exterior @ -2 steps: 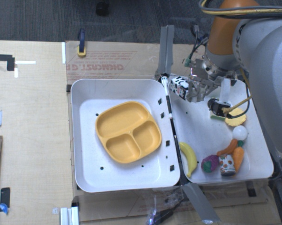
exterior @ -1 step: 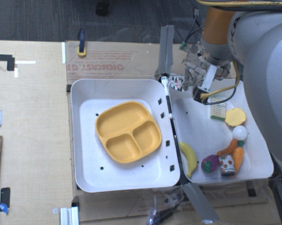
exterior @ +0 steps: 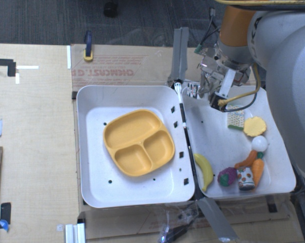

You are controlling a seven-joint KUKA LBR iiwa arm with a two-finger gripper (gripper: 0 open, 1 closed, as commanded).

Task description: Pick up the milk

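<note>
The milk [exterior: 246,178] looks like a small white carton with red print. It stands at the front of the right bin [exterior: 280,151], between the purple grapes [exterior: 227,176] and an orange carrot [exterior: 257,170]. My gripper [exterior: 208,91] hangs over the back left corner of that bin, far behind the milk and well apart from it. Nothing shows in its grasp.
A yellow divided plate [exterior: 139,142] lies in the left bin [exterior: 91,176]. The right bin also holds a banana [exterior: 204,170], a white ball [exterior: 260,143], a yellow round piece [exterior: 255,126], a checkered cracker [exterior: 236,119] and a second carrot [exterior: 247,159].
</note>
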